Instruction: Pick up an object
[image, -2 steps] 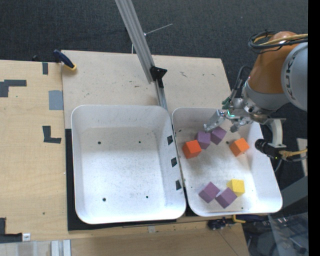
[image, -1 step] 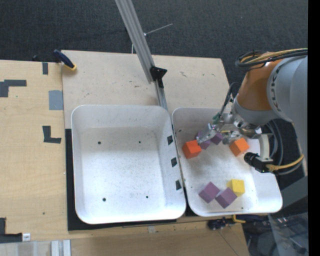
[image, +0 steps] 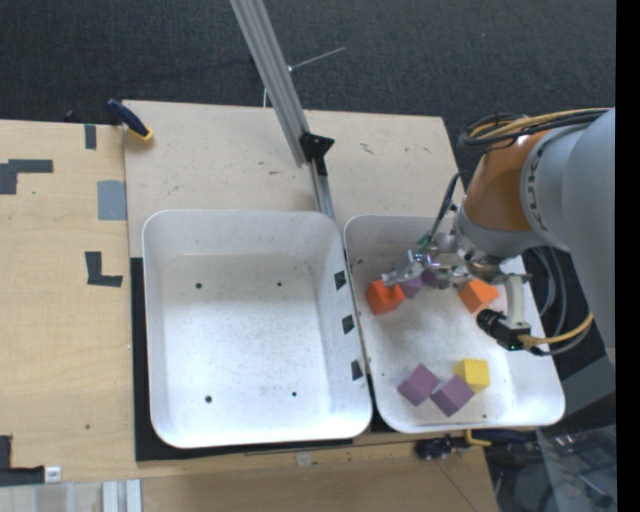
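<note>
The gripper (image: 425, 268) is down in the right bin (image: 535, 400), near its back half, w/ an orange block (image: 383, 296) just to its left and slightly nearer the camera, close to touching but I can't tell if it really is. There's a small purple block (image: 436, 278) right under the wrist hardware and another orange block (image: 478, 293) just right of that, partly tucked under the arm. Can't tell whether the gripper is released or clenched (too much metal clutter at that spot), and nothing is visibly clamped in it. Toward the front of the same bin, well apart from the tool: two purple blocks (image: 419, 383) (image: 452, 395) touching each other, plus a yellow block (image: 475, 374) beside them. Arm (image: 560, 190) comes in from the right, orange band (image: 495, 190) above the wrist, bent down steeply into the bin. Left bin (image: 165, 330) sits alongside, touching.
</note>
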